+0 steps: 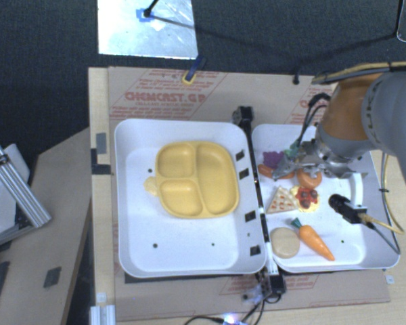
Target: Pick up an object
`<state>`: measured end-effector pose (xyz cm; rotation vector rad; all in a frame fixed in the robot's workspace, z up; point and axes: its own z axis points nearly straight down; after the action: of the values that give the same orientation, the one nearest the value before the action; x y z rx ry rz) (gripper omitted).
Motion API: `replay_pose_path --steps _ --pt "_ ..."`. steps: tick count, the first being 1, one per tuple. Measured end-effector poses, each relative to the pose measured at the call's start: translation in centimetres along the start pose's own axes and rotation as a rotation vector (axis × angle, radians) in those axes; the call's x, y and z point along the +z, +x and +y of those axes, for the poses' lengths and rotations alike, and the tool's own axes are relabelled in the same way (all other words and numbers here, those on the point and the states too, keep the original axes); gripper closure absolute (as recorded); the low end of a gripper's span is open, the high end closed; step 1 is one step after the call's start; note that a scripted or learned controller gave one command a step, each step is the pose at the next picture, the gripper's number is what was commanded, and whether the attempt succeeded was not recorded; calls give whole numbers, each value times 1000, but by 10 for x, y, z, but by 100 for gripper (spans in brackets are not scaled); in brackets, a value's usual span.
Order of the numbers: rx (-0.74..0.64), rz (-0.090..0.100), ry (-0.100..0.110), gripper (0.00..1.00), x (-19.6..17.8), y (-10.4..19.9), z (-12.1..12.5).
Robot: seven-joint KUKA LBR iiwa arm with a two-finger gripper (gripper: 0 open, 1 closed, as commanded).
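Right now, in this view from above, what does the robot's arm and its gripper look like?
The arm is thick, rounded and grey, with an orange band above the wrist. Thin dark cables run beside the band. The gripper is a small metallic grey assembly.

Being counted: two white bins (132, 249) | one yellow divided plate (193, 179) | one carrot (313, 239) | one pizza slice (282, 200) | one round cookie (285, 242) | one purple grape bunch (273, 159)

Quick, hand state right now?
Hand: low in the right bin among the toy food; open, shut or holding anything cannot be told.
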<state>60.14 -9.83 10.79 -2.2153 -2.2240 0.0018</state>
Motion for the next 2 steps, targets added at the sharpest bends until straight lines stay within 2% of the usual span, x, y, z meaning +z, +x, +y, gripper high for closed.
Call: replay_pose_path --steps 1,2 --pt "-1 -7 -26 0 14 -1 8" --pt "2 -9 -22 100 6 -3 6"
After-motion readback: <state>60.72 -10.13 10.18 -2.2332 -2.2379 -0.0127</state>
